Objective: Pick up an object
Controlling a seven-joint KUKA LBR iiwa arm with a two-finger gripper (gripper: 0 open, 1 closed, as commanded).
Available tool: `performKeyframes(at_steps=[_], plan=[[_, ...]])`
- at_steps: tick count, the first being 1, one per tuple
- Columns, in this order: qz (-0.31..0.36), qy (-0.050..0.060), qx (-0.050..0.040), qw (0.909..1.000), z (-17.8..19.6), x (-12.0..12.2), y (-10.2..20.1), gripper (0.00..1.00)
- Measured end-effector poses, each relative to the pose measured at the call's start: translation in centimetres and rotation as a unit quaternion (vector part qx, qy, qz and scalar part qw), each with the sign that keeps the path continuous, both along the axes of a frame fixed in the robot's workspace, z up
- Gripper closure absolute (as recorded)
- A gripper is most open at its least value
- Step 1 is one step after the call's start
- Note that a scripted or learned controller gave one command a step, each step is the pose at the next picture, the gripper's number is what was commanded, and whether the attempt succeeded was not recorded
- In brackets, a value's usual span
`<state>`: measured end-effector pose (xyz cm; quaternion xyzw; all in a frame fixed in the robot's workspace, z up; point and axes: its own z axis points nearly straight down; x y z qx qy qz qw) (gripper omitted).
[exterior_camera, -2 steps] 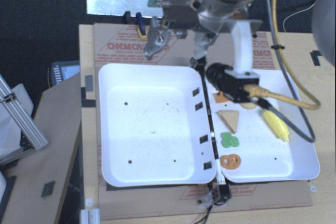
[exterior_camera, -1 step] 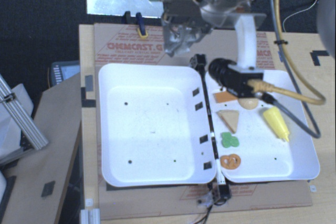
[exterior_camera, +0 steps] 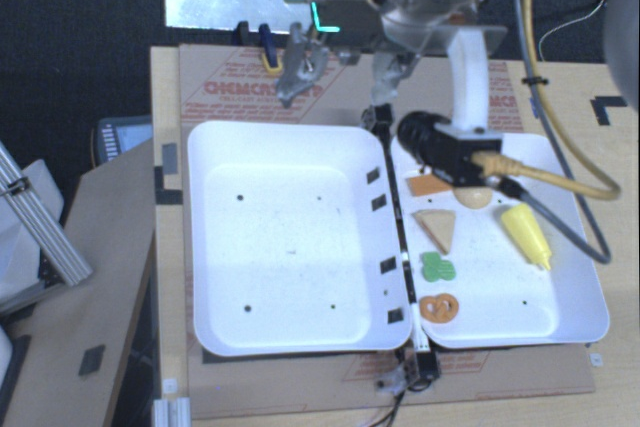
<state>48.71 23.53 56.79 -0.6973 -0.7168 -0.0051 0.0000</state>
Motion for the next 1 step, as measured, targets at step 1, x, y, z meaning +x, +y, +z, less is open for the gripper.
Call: performKeyframes(at_steps=[1], plan=[[0.001, -0.001, 0.0009, 1.0, 1.15, 0.02, 0.02, 1.0]])
